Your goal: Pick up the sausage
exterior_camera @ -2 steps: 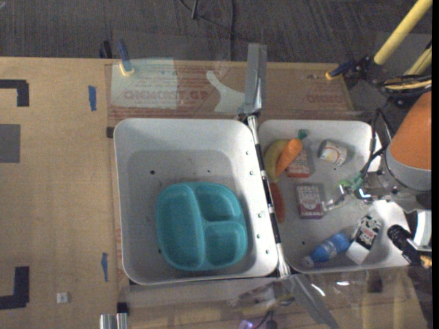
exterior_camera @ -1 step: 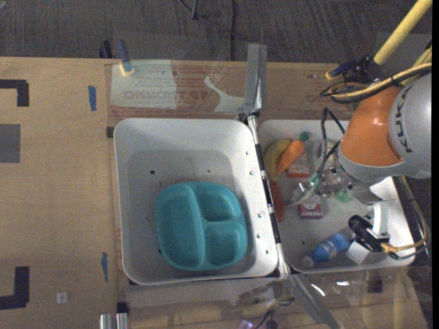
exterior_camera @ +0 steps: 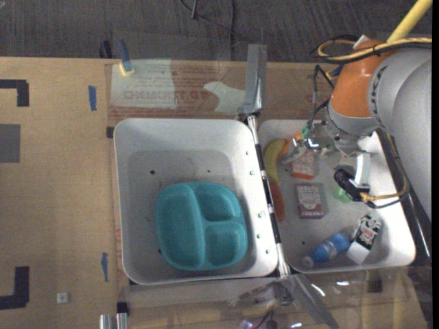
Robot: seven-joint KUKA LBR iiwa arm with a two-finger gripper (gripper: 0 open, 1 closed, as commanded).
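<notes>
A pale wooden table (exterior_camera: pixel 55 184) carries two shallow white bins side by side, with dark carpet (exterior_camera: pixel 103 12) beyond its far edge, black marks and blue tape bits on the wood, and a clear sheet (exterior_camera: pixel 171 88) lying behind the left bin (exterior_camera: pixel 130 149). That bin holds a teal divided plate (exterior_camera: pixel 201 225). In the right bin (exterior_camera: pixel 398 252), the sausage (exterior_camera: pixel 276 199), thin and reddish, lies along the left wall, just below a yellow banana (exterior_camera: pixel 273 153). Near them are a small orange packet (exterior_camera: pixel 304 164), a reddish box (exterior_camera: pixel 311 201), a blue bottle (exterior_camera: pixel 328 249), a black-and-white carton (exterior_camera: pixel 364 236) and something small and green (exterior_camera: pixel 341 192). The arm (exterior_camera: pixel 405 81) reaches over the bin's far right; its claw (exterior_camera: pixel 307 144) hangs over the packet, beside the banana, and I cannot tell whether it is apart or together. Cables (exterior_camera: pixel 363 187) trail below the wrist.
</notes>
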